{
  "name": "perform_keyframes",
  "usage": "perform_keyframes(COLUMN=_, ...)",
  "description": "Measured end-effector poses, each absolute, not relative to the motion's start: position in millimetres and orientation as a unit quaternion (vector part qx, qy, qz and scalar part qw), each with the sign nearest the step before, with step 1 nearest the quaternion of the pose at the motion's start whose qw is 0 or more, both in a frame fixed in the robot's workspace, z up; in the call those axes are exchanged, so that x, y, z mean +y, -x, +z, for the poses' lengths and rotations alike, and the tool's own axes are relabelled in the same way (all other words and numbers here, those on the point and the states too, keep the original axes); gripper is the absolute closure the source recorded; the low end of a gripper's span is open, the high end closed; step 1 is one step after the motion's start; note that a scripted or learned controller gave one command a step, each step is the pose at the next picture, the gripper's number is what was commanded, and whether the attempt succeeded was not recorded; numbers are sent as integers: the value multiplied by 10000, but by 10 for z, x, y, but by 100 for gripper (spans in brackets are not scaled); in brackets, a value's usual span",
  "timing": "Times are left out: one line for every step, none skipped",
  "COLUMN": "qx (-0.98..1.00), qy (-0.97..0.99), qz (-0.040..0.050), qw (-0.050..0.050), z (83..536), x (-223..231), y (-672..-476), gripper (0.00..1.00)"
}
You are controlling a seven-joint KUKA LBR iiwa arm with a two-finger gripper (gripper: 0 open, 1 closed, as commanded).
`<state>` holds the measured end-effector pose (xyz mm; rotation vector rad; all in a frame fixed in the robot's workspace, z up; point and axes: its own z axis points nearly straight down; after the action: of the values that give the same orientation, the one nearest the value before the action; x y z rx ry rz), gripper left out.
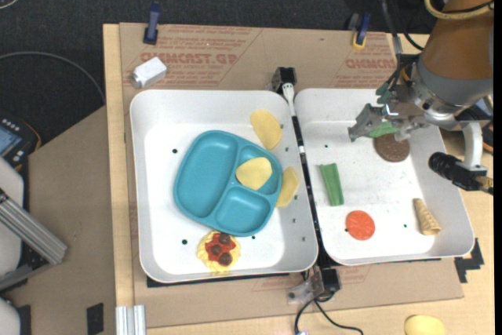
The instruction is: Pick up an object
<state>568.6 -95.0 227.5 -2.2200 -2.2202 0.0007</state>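
I see the gripper [382, 124] above a brown disc [391, 148]; its grip state I cannot tell. The green stick [331, 183] lies lengthwise toward the bin's [451, 247] near edge, open floor around it.

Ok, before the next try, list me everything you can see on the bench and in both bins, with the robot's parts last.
Divided plate: 1, teal, tilted in the left bin.
Potato chips: 3, pale yellow; one above the plate, one on it, one at its right edge.
Pizza slice toy: 1, yellow and red, left bin front.
Left bin: 1, white.
Right bin: 1, white.
Green stick: 1, right bin, left side.
Round disc: 1, orange-red, right bin front.
Brown disc: 1, right bin, below the hand.
Cone: 1, tan, right bin, right side.
Clamps: 2, blue, back edge of the board.
Arm: 1, grey and orange, from the right.
Hand: 1, over the brown disc.
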Motion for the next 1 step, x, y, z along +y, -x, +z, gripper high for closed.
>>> perform_keyframes(qx=-7075, qy=7067, qz=-7, qw=-4, z=2385, x=-948, y=-5694, gripper=100)
